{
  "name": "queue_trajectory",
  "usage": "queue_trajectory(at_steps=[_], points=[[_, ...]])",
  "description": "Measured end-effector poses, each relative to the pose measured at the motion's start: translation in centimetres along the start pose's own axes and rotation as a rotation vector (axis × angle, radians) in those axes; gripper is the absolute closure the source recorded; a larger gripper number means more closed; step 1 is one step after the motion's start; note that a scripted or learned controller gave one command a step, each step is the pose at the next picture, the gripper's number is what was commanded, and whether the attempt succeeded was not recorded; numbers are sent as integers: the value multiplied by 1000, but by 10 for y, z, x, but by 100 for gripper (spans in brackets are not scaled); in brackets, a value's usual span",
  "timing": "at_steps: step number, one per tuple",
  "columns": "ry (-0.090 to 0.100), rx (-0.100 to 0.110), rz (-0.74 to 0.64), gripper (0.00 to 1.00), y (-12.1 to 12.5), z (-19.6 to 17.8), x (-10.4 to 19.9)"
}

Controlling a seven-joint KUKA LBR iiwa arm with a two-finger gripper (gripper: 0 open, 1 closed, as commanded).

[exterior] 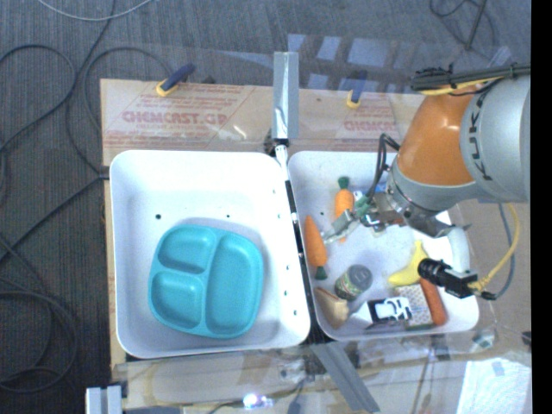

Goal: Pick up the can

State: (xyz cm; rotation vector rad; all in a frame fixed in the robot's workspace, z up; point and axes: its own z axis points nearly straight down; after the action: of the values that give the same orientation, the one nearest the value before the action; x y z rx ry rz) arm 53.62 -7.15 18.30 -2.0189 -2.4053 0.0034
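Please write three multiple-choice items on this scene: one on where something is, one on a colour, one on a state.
1. Which bin holds the can?
A. The left bin
B. The right bin
C. Neither; it sits on the bench

2. What colour is the divided tray in the left bin?
A. Red
B. Yellow
C. Turquoise

3. How does the can stand relative to the gripper?
A. Lifted clear of the bin
B. Lying in the bin, apart from the gripper
C. Resting on the tray

Answers: 1 B, the can lies in the right bin near its front wall. 2 C, the tray is plainly turquoise. 3 B, the gripper sits beside the carrots, away from the can.
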Motion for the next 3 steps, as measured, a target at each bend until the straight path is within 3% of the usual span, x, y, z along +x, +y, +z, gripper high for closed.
queue_trajectory(at_steps=[1,2,3], points=[[-2,-13,-52,0,-39,93,-30],[-2,-17,-52,100,-38,84,-30],[-2,-17,-52,0,-38,84,-30]])
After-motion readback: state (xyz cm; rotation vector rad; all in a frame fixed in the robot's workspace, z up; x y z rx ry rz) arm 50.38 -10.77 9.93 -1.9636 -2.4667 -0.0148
